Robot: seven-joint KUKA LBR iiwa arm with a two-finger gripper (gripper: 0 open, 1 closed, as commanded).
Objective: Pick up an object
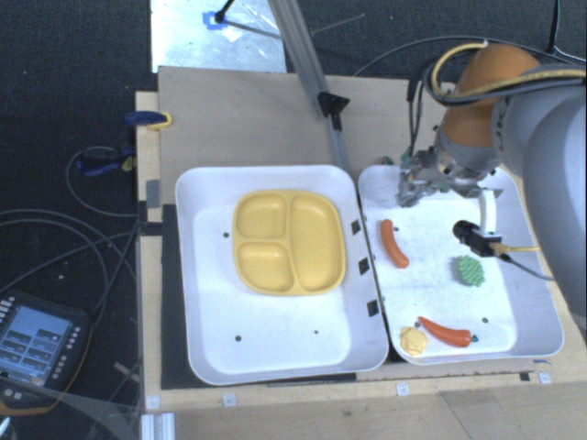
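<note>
In the right bin (527, 324) lie an orange-red sausage (394, 243), a small green knobbly piece (470, 270), a second sausage (447, 333) near the front, and a pale yellow lump (414, 341) beside it. My gripper (413, 189) hangs over the bin's back left corner, above and slightly right of the first sausage. Nothing shows beneath it. The grey arm with its orange band (491, 81) comes in from the right.
The left bin (206, 337) holds a yellow three-compartment plate (289, 243). A black fitting on a white cable (472, 234) hangs from the arm over the right bin. A slanted metal pole (303, 44) crosses the bench behind the bins.
</note>
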